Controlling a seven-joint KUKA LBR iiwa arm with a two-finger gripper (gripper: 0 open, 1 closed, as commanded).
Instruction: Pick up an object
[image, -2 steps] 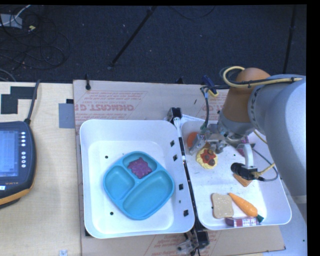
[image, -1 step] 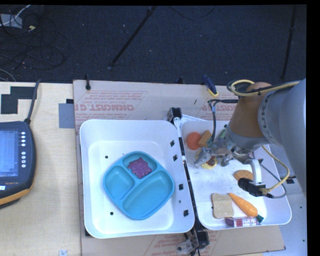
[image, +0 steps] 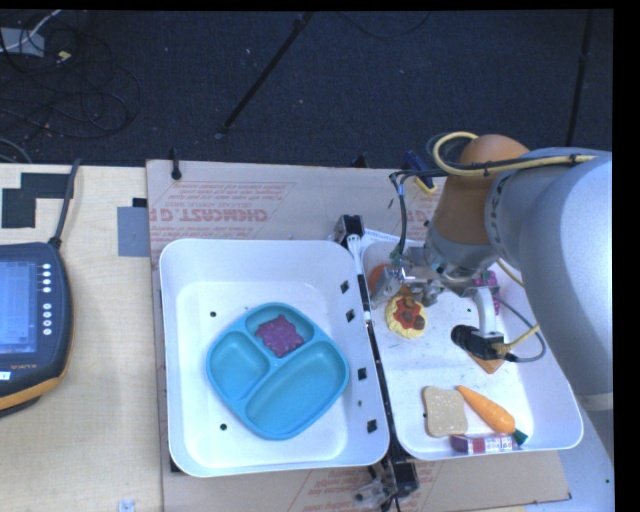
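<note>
Arm (image: 540, 215) reaches over the right bin (image: 555, 425). Left bin (image: 190, 280) holds a blue tray (image: 300, 395) with a purple piece (image: 280, 334). Gripper (image: 415, 290) sits directly above the pizza toy (image: 407, 316); finger state cannot be determined. Bread (image: 443, 411) and carrot (image: 486, 408) lie near the front.

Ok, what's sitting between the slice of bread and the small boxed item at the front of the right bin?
In the camera view, the toy carrot lies between the bread slice and the small box, close against both.
</note>
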